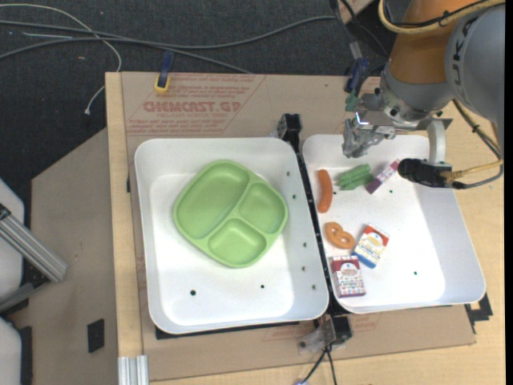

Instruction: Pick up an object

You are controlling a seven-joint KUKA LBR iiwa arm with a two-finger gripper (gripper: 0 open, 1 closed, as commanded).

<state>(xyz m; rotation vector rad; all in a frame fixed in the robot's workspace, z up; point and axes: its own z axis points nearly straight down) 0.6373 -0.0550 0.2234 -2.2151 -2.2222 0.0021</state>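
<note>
The right bin (449,239) holds several small items. An orange sausage-shaped toy (324,191) lies near its left wall, with a green toy (353,176) and a purple-and-white tube (382,176) beside it. Lower down lie an orange pretzel (338,235), a small blue-and-orange box (370,246) and a red box (346,276). My gripper (357,144) hangs at the bin's far left corner, just beyond the green toy, with nothing visibly held.
The left bin (160,287) holds a green divided plate (231,212). A black clamp (289,127) sits at the far end of the divider between the bins. Cables trail over the dark floor behind the bench.
</note>
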